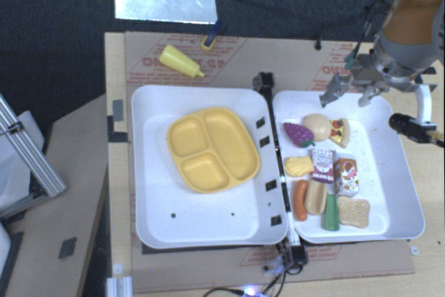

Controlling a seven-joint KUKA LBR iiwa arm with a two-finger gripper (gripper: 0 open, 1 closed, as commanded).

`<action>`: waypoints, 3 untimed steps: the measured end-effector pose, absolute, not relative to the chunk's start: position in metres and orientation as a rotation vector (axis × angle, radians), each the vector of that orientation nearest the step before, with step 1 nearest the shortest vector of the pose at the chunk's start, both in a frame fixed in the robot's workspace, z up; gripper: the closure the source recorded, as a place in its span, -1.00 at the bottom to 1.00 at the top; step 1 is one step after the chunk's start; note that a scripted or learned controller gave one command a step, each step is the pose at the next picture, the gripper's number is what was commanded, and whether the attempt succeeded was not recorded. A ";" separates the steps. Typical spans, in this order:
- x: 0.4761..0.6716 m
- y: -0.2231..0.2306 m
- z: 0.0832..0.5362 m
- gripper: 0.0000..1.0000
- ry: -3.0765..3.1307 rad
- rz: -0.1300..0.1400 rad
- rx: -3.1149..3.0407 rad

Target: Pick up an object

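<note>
The gripper (351, 90) hangs over the far edge of the right bin (400, 170), fingers spread wide with nothing between them. The step in hand, by the look of it, is the approach: you have yet to choose and close on an object.

Below and just toward the bin's middle from the gripper lies the nearest candidate, the bun (318, 124), touching the grapes (299, 133) on one side and the pizza slice (338, 132) on the other. Farther from the gripper, toward the near rim, sit the carton (346, 176), the sausage (300, 199) and the toast (353, 213), packed close together.

To do the step well, pick the bun: it is rounded, stands proud of its neighbours and is closest. Bring the fingers down so they straddle it, not the grapes or pizza slice beside it. Crowding is the risk; a finger landing on a neighbour may push the bun aside.

The left bin (149, 170), well away from the gripper, bears a yellow tray (212, 148).
</note>
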State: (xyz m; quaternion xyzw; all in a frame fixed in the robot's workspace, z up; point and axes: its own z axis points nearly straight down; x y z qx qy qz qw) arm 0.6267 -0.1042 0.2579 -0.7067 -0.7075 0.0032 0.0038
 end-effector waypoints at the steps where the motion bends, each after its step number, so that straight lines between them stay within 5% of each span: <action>1: 0.629 -0.104 0.265 -1.00 -2.226 -0.002 -2.219; 3: 0.624 -0.102 0.158 -1.00 -2.221 0.003 -2.218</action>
